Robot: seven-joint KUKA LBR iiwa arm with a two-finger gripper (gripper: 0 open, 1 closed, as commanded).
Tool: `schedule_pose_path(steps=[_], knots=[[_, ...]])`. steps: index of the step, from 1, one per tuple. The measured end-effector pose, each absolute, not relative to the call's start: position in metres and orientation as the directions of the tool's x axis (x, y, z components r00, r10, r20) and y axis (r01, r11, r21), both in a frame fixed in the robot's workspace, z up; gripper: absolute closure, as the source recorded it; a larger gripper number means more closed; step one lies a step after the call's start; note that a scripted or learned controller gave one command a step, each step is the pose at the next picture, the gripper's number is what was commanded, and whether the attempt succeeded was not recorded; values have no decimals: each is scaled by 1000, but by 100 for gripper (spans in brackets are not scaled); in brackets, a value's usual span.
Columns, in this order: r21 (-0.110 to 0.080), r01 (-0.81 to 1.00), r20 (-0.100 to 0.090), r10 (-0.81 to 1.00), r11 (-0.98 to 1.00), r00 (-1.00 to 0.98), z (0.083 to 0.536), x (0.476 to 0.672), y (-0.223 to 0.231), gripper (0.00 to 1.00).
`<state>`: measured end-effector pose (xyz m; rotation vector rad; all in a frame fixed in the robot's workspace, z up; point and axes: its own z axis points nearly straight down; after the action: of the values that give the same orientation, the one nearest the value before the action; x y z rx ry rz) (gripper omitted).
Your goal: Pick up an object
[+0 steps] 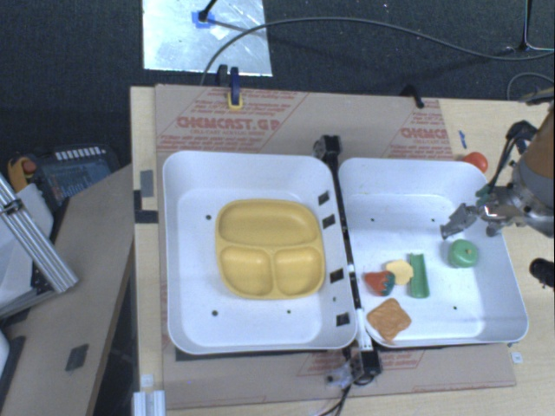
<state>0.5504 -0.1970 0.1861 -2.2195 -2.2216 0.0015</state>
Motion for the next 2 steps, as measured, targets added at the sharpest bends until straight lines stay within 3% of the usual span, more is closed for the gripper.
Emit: schedule_pose_path(steps=[2], knots=[[7,1000,-3,1000,1,-1,86,553,-197,0]])
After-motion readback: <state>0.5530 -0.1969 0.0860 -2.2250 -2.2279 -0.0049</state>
